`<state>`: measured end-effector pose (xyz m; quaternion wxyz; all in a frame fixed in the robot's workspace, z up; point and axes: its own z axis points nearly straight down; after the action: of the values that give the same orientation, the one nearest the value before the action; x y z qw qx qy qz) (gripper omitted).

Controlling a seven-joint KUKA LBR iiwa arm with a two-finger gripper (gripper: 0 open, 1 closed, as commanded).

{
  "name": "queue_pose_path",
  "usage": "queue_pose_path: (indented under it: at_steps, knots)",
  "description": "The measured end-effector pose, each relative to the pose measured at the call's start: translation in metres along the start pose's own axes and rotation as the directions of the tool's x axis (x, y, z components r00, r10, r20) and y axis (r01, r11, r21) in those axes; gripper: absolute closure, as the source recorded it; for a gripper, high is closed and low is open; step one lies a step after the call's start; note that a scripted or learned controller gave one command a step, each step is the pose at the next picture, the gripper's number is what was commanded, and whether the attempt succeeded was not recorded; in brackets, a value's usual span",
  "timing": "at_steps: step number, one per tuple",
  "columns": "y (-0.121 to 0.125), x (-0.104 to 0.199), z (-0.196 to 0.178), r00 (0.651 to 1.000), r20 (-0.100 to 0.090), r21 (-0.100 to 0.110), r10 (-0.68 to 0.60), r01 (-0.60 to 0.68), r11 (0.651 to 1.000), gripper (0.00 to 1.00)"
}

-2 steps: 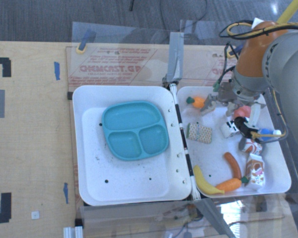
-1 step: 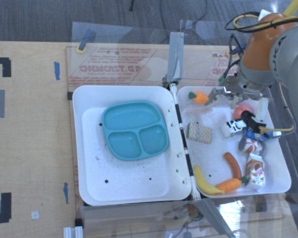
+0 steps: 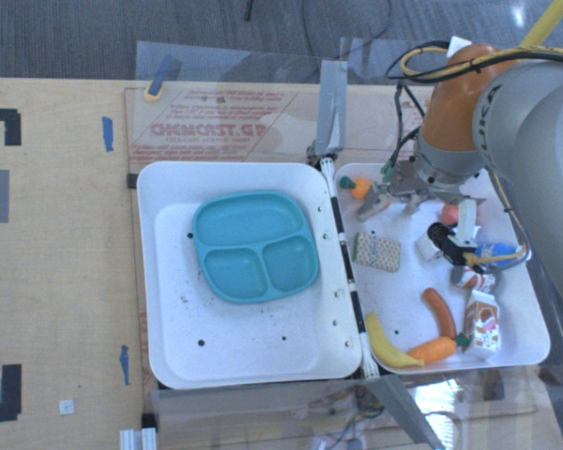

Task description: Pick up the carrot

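Observation:
The carrot [image 3: 433, 350], orange with a green top at its right end, lies near the front edge of the right bin [image 3: 403, 293]. It sits between a yellow banana [image 3: 385, 343] and a small carton [image 3: 484, 323]. My gripper [image 3: 392, 202] hangs over the back of that same bin, far behind the carrot, pointing down. It is open with nothing between its fingers.
A teal divided plate [image 3: 255, 246] sits in the left bin [image 3: 169, 279]. The right bin also holds a small orange and green piece [image 3: 357, 187] by the back left corner, a patterned sponge [image 3: 377, 251], a brown sausage [image 3: 440, 312], and red and blue items [image 3: 495, 250] at the right.

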<state>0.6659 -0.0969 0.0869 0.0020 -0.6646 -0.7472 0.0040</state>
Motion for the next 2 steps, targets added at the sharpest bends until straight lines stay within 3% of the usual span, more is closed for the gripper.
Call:
queue_pose_path:
  at_steps: [1, 2]
  knots:
    - [0.0, 0.001, -0.01, 1.0, -0.005, 0.007, -0.002, 0.002, 1.0, 1.0]
    - [0.006, 0.043, -0.098, 0.906, 0.005, -0.012, -0.422, 0.422, 0.906, 1.0]
